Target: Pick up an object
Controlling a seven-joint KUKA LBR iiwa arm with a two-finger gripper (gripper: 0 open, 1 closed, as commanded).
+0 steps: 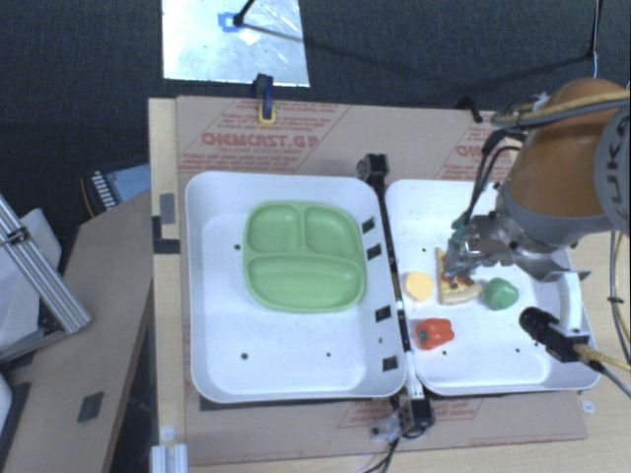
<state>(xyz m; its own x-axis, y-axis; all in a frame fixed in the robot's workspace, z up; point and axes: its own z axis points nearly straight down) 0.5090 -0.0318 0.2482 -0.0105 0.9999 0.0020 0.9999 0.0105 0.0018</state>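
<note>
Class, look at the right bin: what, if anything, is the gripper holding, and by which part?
It cannot be told. The gripper sits low over the left end of the tan toy slice, but no grasp is visible.

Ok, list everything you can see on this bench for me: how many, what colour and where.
left bin: one, white, left half of the bench
right bin: one, white, beside the left bin
plate: one, green, three compartments, middle of the left bin
disc: one, yellow, right bin, near the divider
slice: one, tan with red, right bin, below the gripper
lump: one, green, right bin, right of the slice
pepper: one, red, right bin, near the front
cardboard: one sheet, brown with red print, under both bins
clamp: one, yellow and black, back edge of the cardboard
foil sheet: one, silver, behind the bench
arm: one, grey and orange, from the right
gripper: one, metal, over the slice
</note>
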